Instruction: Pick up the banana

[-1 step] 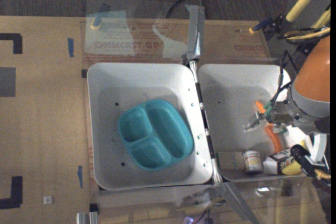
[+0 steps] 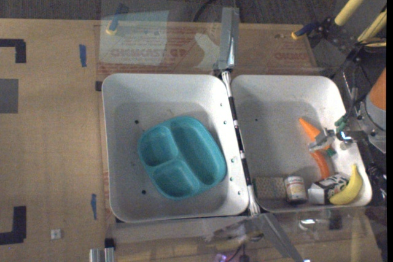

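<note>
Landmark for all positions: the right bin.

Banana lies in the right bin's near right corner, curved, yellow, leaning against the bin's right wall. Its lower end touches a small white carton just to its left. Left of the carton, along the bin's near wall, stands a small can with a red label, close to the carton but apart from it.

An orange carrot-shaped piece lies in the right half of the bin, running from mid-bin toward the carton.

Gripper is low over the right side of the bin, directly above the carrot's middle and well short of the banana. Fingers point left; their spread is too small and cluttered to read, so I cannot tell whether the hand is wide or narrow. Nothing visibly held.

Left of the right bin, touching it, the left bin holds a teal divided tray.
</note>
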Motion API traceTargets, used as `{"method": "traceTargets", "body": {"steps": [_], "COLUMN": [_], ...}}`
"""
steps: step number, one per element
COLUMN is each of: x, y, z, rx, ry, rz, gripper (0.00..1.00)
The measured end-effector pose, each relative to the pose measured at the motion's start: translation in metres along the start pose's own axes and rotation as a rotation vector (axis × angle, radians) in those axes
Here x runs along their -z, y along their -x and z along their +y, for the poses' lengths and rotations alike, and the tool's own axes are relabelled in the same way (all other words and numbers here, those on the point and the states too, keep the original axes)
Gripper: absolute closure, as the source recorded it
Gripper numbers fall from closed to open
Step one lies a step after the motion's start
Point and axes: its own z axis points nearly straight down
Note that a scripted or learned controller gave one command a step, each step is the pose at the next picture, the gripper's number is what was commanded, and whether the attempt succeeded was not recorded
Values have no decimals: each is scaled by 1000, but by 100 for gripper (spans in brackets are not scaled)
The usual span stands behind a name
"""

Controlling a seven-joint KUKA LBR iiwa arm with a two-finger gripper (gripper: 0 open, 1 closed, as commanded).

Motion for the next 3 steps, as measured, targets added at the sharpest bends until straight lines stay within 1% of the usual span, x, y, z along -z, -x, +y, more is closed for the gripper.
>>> {"method": "traceTargets", "body": {"steps": [1,2,3], "x": [-55,-30,-62], "y": [8,-1,12], "z": [-28,-34,-19], "rx": [-20,207,370], "ry": [2,0,4], "rz": [8,1,2], "gripper": [0,0,0]}}
